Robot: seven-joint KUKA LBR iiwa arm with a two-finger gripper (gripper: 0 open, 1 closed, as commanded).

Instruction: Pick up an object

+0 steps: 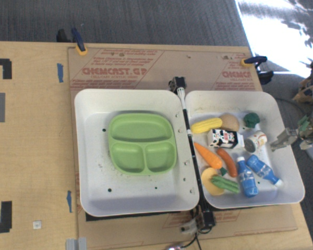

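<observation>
You've got a pile of toy food in the right bin point(287, 139), nothing lifted yet. The gripper point(283, 139) sits at that bin's right edge, low over the rim; whether it's spread or pinched you can't tell from this angle, and nothing shows between its tips.

Candidates: yellow corn point(206, 124) near the bin's left wall toward the far side, orange carrot point(208, 155) just below it, two blue bottles point(253, 174) toward the near right corner, a black-and-white carton point(222, 138) in the middle.

All look like light hollow plastic: stiff, smooth, likely slippery, not fragile. The bottles probably roll if nudged. The carrot tapers, so a pinch near the tip likely squirts out.

Best bet is probably the corn: it lies mostly apart from the others. Take it across its short width at mid-length.

The left bin point(88, 139) holds a green divided plate point(142, 142), centred.
</observation>
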